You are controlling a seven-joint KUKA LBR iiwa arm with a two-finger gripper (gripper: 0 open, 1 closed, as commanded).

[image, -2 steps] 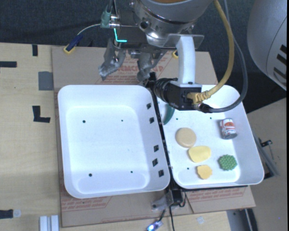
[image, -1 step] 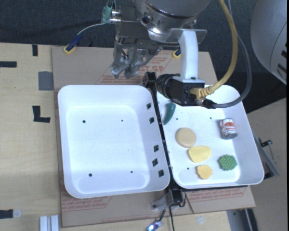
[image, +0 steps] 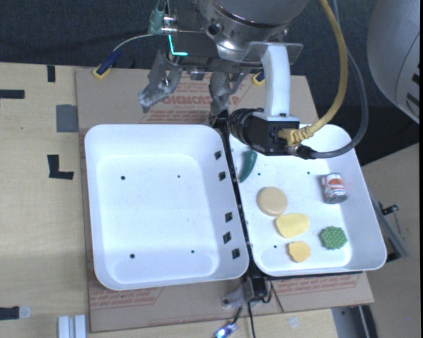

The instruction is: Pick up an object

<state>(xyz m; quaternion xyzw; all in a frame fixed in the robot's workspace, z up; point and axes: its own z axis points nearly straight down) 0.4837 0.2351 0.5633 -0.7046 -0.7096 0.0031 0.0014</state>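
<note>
My gripper (image: 188, 94) hangs above the back edge of the bins, over the brown board behind the left bin (image: 99, 189). Its two fingers (image: 155, 90) stand wide apart with nothing between them. The objects lie in the right bin (image: 366, 210): a dark green pepper (image: 248, 164) against the left wall, a round beige biscuit (image: 272, 201), a pale yellow piece (image: 292, 225), a small orange-yellow piece (image: 299, 251), a green knobbly ball (image: 333, 238) and a red-and-white can (image: 333, 187). All of them sit well in front and to the right of the gripper.
A black camera block (image: 264, 131) with a yellow cable (image: 338, 97) hangs from the arm over the right bin's back left corner. A divider with black clips (image: 230, 203) runs between the two bins. Brown cardboard (image: 113, 90) surrounds both bins.
</note>
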